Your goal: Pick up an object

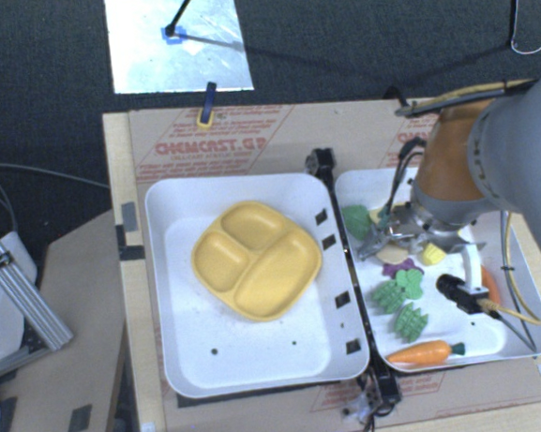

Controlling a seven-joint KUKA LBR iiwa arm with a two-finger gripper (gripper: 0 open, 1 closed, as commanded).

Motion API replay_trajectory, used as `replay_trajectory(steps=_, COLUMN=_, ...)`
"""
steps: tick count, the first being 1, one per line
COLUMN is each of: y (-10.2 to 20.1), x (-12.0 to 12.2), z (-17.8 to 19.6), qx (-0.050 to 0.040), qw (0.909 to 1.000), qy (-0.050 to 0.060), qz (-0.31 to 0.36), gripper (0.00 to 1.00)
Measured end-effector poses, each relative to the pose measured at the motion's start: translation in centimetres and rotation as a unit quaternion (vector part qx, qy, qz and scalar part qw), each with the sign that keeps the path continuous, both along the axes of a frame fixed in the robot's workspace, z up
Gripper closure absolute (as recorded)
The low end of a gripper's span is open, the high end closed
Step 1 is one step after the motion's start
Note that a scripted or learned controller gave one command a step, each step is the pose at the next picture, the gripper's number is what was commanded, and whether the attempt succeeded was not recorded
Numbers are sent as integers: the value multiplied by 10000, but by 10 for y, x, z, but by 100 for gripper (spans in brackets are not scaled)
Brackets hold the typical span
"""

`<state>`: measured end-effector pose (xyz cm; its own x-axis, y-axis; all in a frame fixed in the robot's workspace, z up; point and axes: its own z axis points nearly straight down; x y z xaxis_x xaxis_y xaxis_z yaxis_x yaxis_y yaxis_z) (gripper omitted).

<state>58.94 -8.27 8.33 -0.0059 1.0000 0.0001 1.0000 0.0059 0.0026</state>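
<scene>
My gripper [374, 241] hangs low over the upper left part of the right bin [526, 334], with the grey arm and its orange band reaching in from the right. A green toy piece [355, 219] lies right beside the gripper, to its upper left. Just below the gripper lie a purple piece [399, 268] and a small yellow piece [432, 254]. Further toward the front are green leafy toys [388, 295] [410, 321] and an orange carrot [419, 353]. I see nothing held in the gripper.
The left bin [194, 358] holds a yellow divided plate [255, 259]. A black divider with clips [341, 251] runs between the bins. An orange and white piece [484, 276] lies near the right bin's right wall.
</scene>
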Motion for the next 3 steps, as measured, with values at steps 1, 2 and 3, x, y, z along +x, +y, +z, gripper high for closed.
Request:
replay_trajectory(steps=1, y=0, x=0, z=12, qx=5, qw=10000, qy=-4, qz=-10, gripper=100)
replay_trajectory(steps=2, y=80, x=43, z=108, qx=11, qw=10000, qy=-53, qz=36, gripper=100)
replay_trajectory(steps=3, y=105, x=73, z=102, qx=6, qw=10000, qy=-11, qz=9, gripper=100)
